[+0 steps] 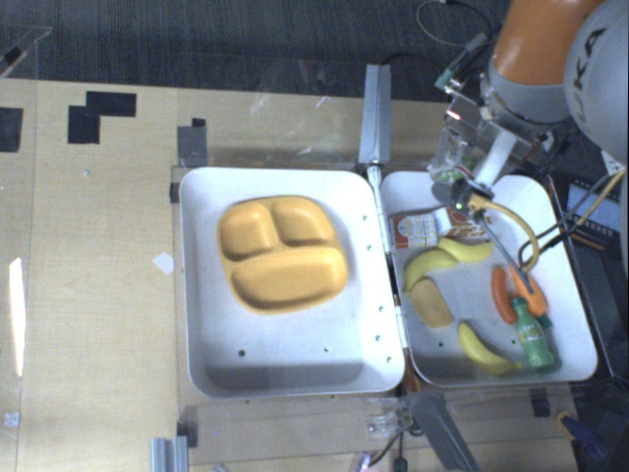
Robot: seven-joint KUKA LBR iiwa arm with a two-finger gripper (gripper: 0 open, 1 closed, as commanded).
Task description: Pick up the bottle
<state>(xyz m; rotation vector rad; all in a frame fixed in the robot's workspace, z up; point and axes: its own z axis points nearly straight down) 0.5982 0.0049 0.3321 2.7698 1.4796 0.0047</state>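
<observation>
The bottle (536, 342) is small and green with an orange cap. It lies in the front right corner of the right bin (570, 229). My gripper (454, 172) hangs over the back left part of that bin, above a red and white packet (421, 229). It is well away from the bottle, up and to the left of it. Nothing shows in its grasp.
An orange carrot (507, 293) lies just behind the bottle. Bananas (447, 257) (484, 349) and a tan lump (430, 301) take up the middle of the right bin. A yellow divided plate (282, 252) sits in the left bin (201, 293). A cable (521, 229) loops over the right bin.
</observation>
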